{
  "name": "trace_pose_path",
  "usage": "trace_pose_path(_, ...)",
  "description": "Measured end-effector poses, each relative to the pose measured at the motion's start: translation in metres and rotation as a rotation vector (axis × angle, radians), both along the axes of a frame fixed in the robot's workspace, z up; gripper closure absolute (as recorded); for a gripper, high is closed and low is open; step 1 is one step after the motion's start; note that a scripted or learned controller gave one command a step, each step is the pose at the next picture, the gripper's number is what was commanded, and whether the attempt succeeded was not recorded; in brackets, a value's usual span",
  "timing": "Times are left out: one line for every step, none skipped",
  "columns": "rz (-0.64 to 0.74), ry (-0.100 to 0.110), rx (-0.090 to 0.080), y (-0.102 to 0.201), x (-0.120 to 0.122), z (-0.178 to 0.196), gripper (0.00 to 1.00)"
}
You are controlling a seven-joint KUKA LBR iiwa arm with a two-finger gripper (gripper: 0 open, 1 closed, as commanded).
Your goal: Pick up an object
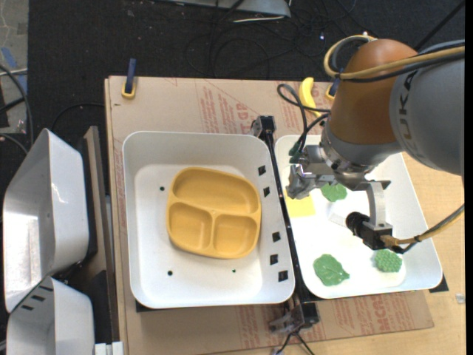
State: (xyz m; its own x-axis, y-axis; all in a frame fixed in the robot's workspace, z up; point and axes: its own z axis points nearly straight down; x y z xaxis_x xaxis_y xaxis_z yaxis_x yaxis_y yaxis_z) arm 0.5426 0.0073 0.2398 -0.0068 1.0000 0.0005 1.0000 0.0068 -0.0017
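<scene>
Gripper (301,182) hangs low over the right bin (414,198), just above a yellow flat piece (301,208) near its left wall; whether its jaws are parted or hold anything, I cannot tell. Three green pieces (330,270) lie nearby, probably light and soft; a grasp across the middle would suit.

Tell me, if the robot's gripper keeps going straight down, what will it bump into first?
Most likely the yellow flat piece lying on the floor of the right bin. The gripper hangs just above that piece, near the bin's left wall. Depth is hard to judge from this slanted view, so it might touch bare bin floor beside it instead.
</scene>
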Motion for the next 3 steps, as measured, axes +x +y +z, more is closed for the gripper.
trace_pose_path(0.0, 0.0, 0.0, 0.042, -0.01, 0.002, 1.0)
trace_pose_path(0.0, 0.001, 0.0, 0.087, -0.029, 0.001, 1.0)
trace_pose_path(-0.004, 0.0, -0.001, 0.085, -0.029, 0.001, 0.0)
